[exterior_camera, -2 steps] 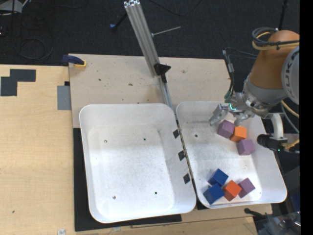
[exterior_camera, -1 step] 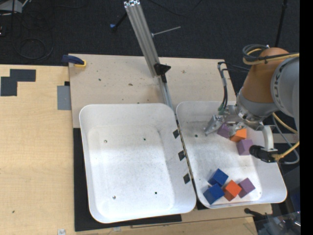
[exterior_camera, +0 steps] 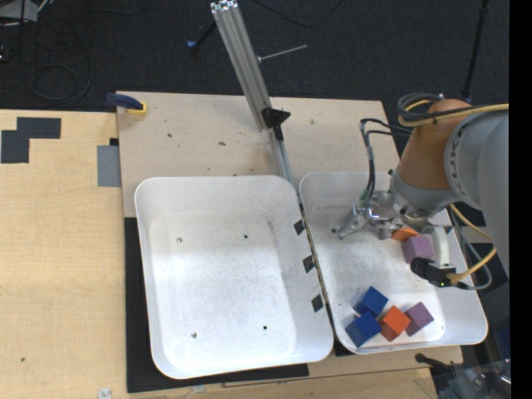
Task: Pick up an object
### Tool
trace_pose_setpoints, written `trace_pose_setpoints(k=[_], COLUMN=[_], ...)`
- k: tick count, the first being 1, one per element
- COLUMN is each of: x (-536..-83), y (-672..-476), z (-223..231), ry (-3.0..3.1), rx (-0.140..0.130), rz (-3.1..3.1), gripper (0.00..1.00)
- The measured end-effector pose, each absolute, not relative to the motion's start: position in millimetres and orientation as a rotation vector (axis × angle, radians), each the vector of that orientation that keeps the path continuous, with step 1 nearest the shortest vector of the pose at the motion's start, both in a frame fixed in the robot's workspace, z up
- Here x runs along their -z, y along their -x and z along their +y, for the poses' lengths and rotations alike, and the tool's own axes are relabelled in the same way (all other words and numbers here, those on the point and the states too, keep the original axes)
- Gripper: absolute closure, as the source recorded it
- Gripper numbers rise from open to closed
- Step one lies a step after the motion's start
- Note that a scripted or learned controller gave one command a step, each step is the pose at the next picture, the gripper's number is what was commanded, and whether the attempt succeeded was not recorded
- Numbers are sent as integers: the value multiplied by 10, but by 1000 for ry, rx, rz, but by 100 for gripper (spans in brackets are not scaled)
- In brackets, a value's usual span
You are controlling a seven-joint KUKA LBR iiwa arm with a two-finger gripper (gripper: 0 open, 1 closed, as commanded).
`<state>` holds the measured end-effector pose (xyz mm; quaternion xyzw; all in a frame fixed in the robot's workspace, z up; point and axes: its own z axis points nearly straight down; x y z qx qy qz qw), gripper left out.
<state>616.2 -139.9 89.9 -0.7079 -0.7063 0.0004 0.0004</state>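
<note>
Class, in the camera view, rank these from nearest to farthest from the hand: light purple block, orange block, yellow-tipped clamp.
1. Light purple block, just right of the hand.
2. Orange block, right bin's near corner.
3. Yellow-tipped clamp, bench's far left.

left bin [exterior_camera: 166,214]: showing white, flecked with small dark specks
right bin [exterior_camera: 332,191]: showing white, lightly speckled grey
blocks at the right bin's near edge: two blue blocks [exterior_camera: 366,314], one orange block [exterior_camera: 393,322], one purple block [exterior_camera: 419,315]
block beside the gripper [exterior_camera: 366,217]: a pale purple block [exterior_camera: 418,247]
arm [exterior_camera: 478,160]: showing grey with an orange band [exterior_camera: 426,152]
tabletop [exterior_camera: 58,239]: showing light wood grain with dark grey patches
</note>
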Motion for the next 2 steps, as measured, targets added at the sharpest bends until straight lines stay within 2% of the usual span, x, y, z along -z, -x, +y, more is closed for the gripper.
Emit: trace_pose_setpoints(k=[1,2], x=[-1009,-1630], y=[-6157,-6117], z=[-1410,-1450], ry=[2228,2231], rx=[-2,3], rz=[-2212,-2216], gripper=[100,100])
